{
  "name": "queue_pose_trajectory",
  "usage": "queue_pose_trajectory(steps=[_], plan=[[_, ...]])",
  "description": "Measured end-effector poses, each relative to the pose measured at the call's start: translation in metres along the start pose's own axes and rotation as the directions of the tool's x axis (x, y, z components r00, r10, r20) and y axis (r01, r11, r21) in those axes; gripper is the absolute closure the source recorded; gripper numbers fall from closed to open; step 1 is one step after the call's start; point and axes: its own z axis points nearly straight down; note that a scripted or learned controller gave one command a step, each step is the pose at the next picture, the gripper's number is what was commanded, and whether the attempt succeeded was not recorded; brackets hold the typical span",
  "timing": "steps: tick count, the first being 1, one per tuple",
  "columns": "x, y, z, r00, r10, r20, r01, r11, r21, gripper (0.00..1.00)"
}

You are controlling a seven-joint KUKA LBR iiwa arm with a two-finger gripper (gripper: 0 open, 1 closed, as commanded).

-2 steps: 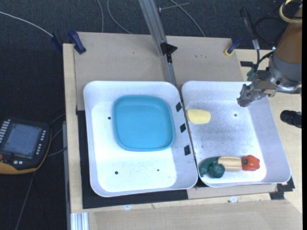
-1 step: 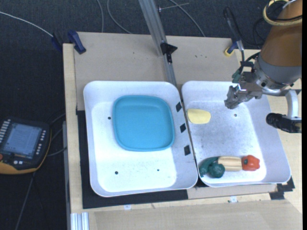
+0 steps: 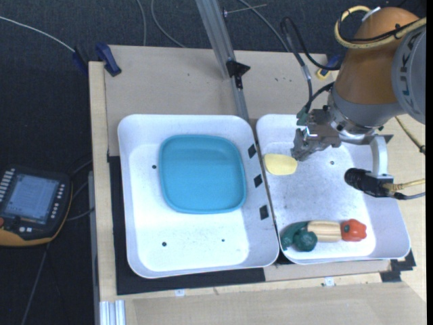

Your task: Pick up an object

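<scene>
A pale yellow lemon-like object (image 3: 280, 164) lies near the left wall of the right bin (image 3: 379, 246). My gripper (image 3: 302, 147) hangs just right of and above it, close to its edge, with nothing seen between the fingers. At the bin's near edge lie a dark green vegetable (image 3: 299, 238), a tan bread-like stick (image 3: 323, 231) and a red pepper (image 3: 353, 230) in a row.
The left bin (image 3: 135, 249) holds a blue square plate (image 3: 201, 172). A metal pole (image 3: 220, 39) slants up from between the bins. A black cylinder (image 3: 365, 180) on the arm sticks out over the right bin. A pendant (image 3: 30, 202) lies off the bench at left.
</scene>
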Motion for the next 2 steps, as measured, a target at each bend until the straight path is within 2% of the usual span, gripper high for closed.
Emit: queue_pose_trajectory(steps=[1,2], plan=[[0.045,-0.012,-0.006,1.0,0.001,0.0,-0.001,1.0,-0.001,1.0],[0.104,-0.027,-0.007,1.0,-0.001,0.0,0.001,1.0,-0.001,1.0]])
